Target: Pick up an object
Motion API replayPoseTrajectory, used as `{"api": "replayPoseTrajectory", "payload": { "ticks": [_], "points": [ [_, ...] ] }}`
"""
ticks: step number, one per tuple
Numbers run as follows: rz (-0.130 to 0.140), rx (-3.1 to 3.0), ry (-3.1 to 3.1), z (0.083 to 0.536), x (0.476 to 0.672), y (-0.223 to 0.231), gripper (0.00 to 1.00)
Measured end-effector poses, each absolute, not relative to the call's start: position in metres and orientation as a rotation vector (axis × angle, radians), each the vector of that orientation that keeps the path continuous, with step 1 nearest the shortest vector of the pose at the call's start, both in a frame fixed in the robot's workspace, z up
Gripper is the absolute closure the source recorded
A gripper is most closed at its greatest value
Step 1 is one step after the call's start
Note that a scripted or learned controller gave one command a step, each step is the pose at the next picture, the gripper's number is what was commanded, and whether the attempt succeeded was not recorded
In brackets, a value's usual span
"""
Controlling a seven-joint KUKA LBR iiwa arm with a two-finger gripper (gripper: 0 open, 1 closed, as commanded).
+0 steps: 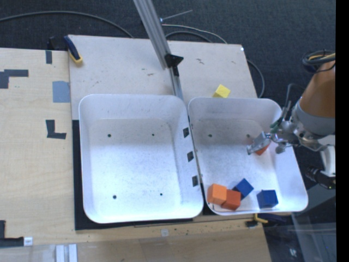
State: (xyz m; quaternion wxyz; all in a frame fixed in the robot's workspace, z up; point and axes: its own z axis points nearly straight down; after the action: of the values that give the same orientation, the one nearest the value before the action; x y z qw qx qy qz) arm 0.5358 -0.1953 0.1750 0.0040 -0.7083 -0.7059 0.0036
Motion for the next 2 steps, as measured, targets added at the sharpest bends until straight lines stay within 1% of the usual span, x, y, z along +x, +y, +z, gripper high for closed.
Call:
{"api": "replayPoseTrajectory", "payload": {
  "ticks": [1,2],
  "points": [
    [0.003,-2.22,-2.222,0.105,0.604,-0.207,0.0],
    [0.002,-2.22,-2.223,0.124,0.594,-0.209,0.0]
  ]
}}
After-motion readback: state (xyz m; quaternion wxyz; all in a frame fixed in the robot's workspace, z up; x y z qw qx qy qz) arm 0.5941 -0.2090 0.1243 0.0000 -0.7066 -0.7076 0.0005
